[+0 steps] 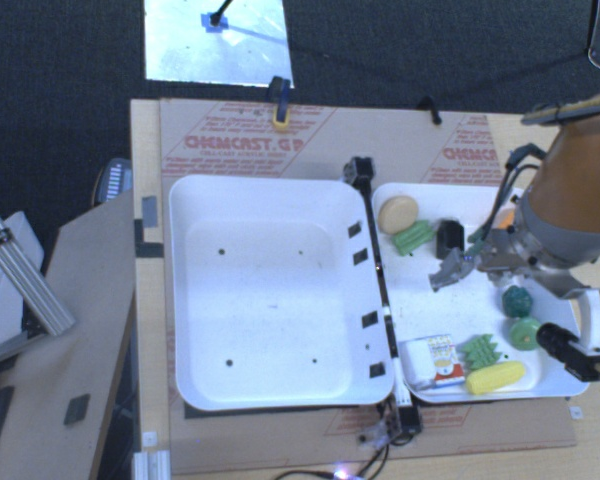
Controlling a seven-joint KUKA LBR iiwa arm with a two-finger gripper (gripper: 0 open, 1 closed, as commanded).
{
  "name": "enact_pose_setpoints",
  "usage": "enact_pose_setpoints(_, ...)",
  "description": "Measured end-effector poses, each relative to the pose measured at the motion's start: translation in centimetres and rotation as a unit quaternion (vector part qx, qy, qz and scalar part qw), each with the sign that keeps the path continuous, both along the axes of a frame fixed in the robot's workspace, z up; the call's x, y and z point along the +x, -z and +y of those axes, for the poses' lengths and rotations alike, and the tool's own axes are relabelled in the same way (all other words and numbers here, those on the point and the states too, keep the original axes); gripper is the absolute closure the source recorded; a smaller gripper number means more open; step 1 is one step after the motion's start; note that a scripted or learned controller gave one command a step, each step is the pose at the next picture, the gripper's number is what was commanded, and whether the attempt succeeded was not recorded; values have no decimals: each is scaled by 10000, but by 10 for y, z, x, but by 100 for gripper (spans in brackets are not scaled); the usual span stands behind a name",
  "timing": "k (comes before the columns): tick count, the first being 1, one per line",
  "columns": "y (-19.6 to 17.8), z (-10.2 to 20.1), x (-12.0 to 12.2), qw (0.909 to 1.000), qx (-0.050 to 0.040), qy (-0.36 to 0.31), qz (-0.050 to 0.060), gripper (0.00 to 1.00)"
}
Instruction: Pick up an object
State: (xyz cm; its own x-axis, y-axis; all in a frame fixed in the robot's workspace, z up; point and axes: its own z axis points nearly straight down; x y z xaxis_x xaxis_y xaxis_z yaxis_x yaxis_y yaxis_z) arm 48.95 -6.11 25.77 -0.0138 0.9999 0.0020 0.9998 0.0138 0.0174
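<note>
A grey-and-orange robot arm (570,183) reached in over the right-hand bin (412,268) on the bench, its hand (452,268) poised low above a bare patch of the bin floor, between the toys at the top and those along the bottom edge. Nothing could be seen between the metal parts at its tip, and whether the hand was spread or closed could not be told from this angle.

The objects on offer lay scattered in that bin: a tan round piece (398,213) touching a light green piece (414,236) near the top, a small black block (450,238) just beside the hand, a dark green ball (517,301) and a green round toy (525,333) under the wrist, and along the near wall a red-and-white box (440,360), a leafy green toy (481,350) and a yellow corn cob (495,376). The left-hand bin (270,288) sat alongside.

All appeared to be small toy pieces, probably light, rigid and smooth-skinned, so likely to slip or roll if pinched off-centre. The black block looked the nearest candidate, best taken across its narrow sides; the corn would suit a grip across its middle.
</note>
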Motion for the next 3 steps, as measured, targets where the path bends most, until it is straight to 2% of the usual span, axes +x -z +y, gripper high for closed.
enact_pose_setpoints(1,-261,83,-2,10000,6,15,-23,0)
enact_pose_setpoints(2,-278,303,-5,10000,14,-32,67,0)
enact_pose_setpoints(3,-184,224,46,9999,-30,103,115,0)
